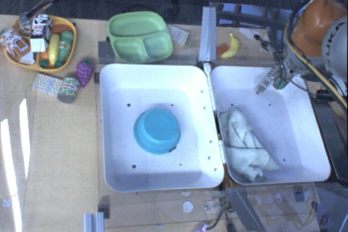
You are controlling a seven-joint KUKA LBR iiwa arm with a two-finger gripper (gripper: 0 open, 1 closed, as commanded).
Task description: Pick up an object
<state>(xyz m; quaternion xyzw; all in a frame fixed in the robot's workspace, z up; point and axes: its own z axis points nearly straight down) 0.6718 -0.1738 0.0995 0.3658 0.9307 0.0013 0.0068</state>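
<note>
One white cloth (244, 144), crumpled, lies in the right bin (304, 117) against the divider (215, 117) between the two bins. Its long axis runs from near the divider's middle down toward the bin's near edge. One blue bowl (157, 131) sits left of the divider, mouth down. The gripper (270, 82) hangs over the right bin's far part, well apart from the cloth; finger state cannot be determined.
</note>
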